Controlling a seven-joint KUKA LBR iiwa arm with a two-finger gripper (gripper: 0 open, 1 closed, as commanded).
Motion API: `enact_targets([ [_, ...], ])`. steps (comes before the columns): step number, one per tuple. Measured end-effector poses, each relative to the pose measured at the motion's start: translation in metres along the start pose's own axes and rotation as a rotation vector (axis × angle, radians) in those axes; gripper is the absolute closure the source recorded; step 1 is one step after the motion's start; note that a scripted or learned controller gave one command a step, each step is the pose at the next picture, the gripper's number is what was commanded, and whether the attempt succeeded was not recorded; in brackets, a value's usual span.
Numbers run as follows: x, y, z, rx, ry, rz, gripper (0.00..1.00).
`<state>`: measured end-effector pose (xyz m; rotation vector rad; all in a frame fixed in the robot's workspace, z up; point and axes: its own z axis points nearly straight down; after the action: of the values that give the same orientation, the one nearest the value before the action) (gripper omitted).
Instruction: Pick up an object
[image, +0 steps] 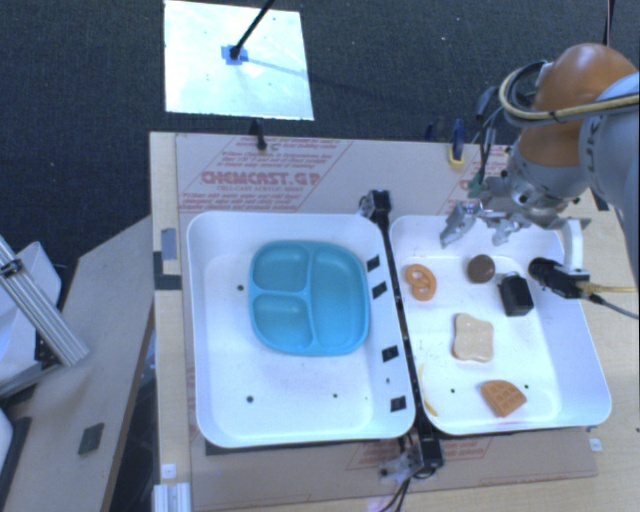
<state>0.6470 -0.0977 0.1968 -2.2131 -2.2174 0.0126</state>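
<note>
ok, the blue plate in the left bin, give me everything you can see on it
The blue plate is a light-blue, rounded-square divided tray, plastic by the look of it, with three compartments: two smaller ones on the left, one long one on the right. It lies flat, right way up, slightly rotated, on the floor of the left bin, toward the upper middle. It looks clean, with nothing in its compartments. Nothing touches it but the bin floor; the gripper is over the right bin.

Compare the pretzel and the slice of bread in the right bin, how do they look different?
The pretzel is orange-brown with holes through it; the bread slice is pale cream and solid. The pretzel looks smaller and rounder, the bread slice larger and squarish. The pretzel lies nearer the divider between the bins, the bread slice nearer mid-bin. Both lie flat in the right bin.
</note>
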Motion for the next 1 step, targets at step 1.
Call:
enact_targets([
  [1,0.0003,0.0025,-0.0091,-0.014,-0.001,-0.002,0.0],
])
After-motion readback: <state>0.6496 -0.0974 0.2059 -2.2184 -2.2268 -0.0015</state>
